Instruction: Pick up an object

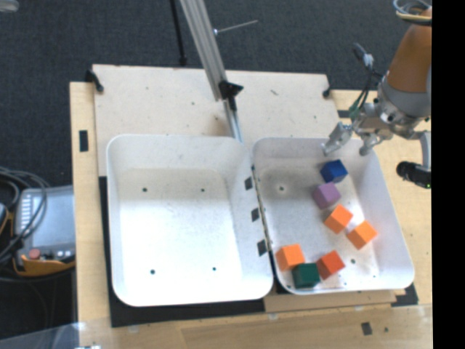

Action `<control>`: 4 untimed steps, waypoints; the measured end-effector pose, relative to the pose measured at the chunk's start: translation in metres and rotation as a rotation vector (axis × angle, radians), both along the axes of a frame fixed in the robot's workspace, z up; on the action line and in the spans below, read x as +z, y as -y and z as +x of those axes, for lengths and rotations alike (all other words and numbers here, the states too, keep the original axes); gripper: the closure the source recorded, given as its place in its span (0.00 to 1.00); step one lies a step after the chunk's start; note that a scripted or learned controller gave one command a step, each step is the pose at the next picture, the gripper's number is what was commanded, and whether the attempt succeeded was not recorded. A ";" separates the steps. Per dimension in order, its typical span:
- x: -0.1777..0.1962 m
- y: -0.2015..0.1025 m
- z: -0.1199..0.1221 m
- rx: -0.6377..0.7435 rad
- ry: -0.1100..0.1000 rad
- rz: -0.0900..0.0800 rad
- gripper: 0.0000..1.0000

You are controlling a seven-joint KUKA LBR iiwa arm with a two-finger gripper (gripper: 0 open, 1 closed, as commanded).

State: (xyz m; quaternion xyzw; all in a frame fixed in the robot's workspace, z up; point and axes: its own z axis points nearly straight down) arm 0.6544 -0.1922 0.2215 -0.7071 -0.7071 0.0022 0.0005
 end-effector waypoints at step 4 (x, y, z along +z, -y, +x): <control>-0.031 0.000 0.009 0.002 0.010 0.001 1.00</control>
